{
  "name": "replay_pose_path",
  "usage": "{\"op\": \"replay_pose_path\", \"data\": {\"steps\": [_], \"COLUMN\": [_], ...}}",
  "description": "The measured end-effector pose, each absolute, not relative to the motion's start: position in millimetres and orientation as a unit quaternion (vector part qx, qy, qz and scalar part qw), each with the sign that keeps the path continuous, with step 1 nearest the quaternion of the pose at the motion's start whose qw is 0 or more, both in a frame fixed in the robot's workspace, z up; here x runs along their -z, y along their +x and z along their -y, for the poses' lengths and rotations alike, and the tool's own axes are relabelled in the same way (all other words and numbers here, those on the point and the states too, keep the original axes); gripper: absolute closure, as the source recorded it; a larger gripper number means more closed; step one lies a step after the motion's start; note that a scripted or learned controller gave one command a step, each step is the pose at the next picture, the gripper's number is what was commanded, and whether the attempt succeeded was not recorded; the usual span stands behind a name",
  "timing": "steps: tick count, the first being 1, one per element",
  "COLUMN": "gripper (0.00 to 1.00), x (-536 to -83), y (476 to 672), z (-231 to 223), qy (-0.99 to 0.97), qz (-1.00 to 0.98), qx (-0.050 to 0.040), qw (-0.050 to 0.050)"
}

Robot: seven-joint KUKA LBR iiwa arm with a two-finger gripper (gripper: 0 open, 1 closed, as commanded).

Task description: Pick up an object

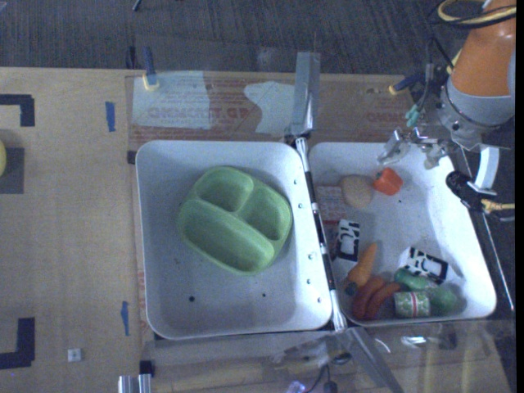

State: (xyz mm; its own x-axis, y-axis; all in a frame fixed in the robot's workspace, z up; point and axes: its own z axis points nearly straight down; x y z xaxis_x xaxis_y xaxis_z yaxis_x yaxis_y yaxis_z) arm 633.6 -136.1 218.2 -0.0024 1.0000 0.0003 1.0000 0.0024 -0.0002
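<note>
The small orange-red plastic block (388, 181) lay in the upper part of the right white shallow bin (467, 252), just beside a pale beige rounded lump (357, 191), and it looked the likeliest thing to pick. The metal 2-finger hand (407, 144) hung just above and to the right of the block, its fingers apparently spread, pinching nothing. To do the step well, I judged the hand should centre over the block, drop straight, and close on its flat sides without nudging the beige lump. Lower in that bin sat 2 smooth orange carrot-shaped toys (366, 278), a green rounded toy (426, 289) and black-and-white printed cards (349, 240), all glossy and closely packed. The left white shallow bin (155, 285) held a matte green 3-compartment moulded tray (236, 218). Both bins rested on a pale wooden surface (65, 244).
</note>
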Motion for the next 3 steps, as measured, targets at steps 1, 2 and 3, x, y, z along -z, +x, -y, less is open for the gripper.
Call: {"op": "replay_pose_path", "data": {"steps": [1,2,3], "gripper": [0.0,1.0,1.0], "x": [-95.1,-106.1,-98.1], "y": [619.5,620.6,616.4], "z": [158.6,159.0,179.7], "qy": [-0.654,-0.655,-0.68], "qz": [0.756,0.756,0.733], "qx": [0.0007,0.0016,0.0007], "qw": [-0.001,-0.003,-0.002]}}
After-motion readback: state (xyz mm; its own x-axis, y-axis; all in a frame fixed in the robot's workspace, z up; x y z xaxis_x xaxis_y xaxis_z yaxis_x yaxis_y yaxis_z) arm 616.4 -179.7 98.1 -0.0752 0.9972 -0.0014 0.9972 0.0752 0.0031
